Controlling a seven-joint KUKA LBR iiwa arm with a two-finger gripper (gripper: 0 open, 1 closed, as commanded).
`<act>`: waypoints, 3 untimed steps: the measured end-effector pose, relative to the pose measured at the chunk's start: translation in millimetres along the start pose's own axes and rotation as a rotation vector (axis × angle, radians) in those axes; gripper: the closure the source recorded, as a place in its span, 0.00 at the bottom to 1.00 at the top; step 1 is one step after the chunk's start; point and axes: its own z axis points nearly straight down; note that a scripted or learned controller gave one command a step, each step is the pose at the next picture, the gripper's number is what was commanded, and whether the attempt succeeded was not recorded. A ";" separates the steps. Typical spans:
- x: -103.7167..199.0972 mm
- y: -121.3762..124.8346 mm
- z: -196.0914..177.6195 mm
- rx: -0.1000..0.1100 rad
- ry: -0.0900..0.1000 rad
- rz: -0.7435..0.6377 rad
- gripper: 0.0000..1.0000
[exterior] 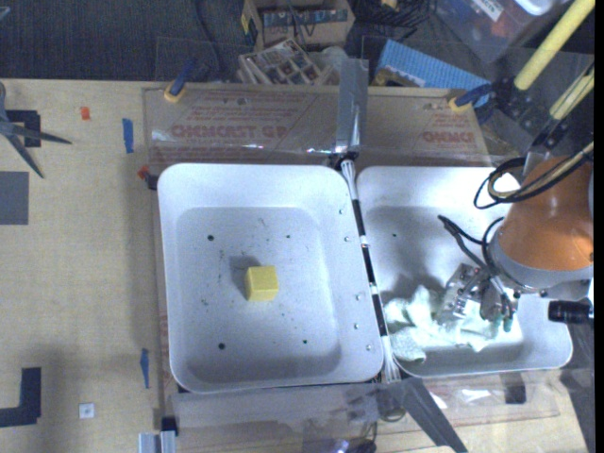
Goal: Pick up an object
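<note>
A: Two bins side by side, and the gripper (475, 302) is low in the right bin (396, 196), hanging over a heap of pale, crumpled items (425, 324).

B: Why there?

A: My guess is the program picked that heap as its target; the arm (547, 225) comes in from the right and the wrist points down at it. The heap lies directly beneath and just to the left of the fingertips, touching or nearly so.

B: Has it got anything?

A: I cannot tell. The fingers are a small tangle of metal and cable against white clutter, so whether they are spread or closed is not readable, and nothing is plainly lifted.

B: How many pieces in the heap?

A: Perhaps three or four, white with a greenish bit, but they overlap too much to count surely.

B: And the other bin?

A: One yellow block (262, 283), alone near the middle of the left bin (189, 196), well away to the left of the fingers, across the divider. It sits flat and apart from everything, which I judge the easier pick.
</note>
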 end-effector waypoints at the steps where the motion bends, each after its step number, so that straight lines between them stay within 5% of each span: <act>1: 30.3 28.4 -58.1 0.002 0.010 0.349 1.00; 2: 30.2 28.4 -58.3 0.001 0.010 0.349 0.00; 3: -8.5 47.1 0.2 -0.002 0.007 0.164 0.00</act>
